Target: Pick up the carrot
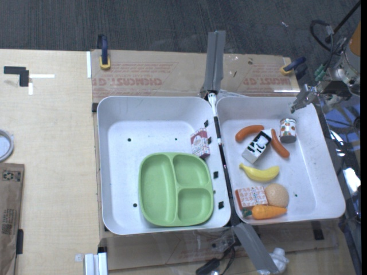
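A: The arm (351, 50) is cut off by the right edge. The tool (303, 99) is too small; I cannot tell how it stands.
B: The brown bag (10, 211) and the tape roll (3, 146) are cut by the left edge. The print on the box (257, 146) is too blurred to read.
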### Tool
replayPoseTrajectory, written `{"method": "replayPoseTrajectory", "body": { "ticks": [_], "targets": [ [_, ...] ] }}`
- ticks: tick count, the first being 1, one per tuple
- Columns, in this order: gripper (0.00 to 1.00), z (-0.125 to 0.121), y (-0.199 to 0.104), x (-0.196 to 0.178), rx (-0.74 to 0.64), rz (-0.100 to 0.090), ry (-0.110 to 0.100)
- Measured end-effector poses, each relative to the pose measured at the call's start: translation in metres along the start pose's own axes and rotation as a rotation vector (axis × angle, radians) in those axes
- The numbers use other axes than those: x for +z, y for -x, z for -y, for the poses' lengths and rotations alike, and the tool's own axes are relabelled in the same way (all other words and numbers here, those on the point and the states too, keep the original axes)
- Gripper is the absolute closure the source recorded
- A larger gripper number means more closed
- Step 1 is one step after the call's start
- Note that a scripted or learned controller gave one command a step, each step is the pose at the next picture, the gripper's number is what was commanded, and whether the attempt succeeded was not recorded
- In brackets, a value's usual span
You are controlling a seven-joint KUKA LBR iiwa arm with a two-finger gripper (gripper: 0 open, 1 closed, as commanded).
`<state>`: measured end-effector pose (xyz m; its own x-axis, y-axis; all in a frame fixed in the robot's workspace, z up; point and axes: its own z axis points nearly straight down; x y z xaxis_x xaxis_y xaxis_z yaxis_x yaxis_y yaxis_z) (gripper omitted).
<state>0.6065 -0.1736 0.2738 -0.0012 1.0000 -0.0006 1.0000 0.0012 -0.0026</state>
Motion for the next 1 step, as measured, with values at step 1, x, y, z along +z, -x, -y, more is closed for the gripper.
{"method": "replayPoseTrajectory", "body": {
  "ticks": [1],
  "targets": [
    [0.0,0.0528,-0.0382,0.0883,0.01,-0.001,-0.002]
  ]
}}
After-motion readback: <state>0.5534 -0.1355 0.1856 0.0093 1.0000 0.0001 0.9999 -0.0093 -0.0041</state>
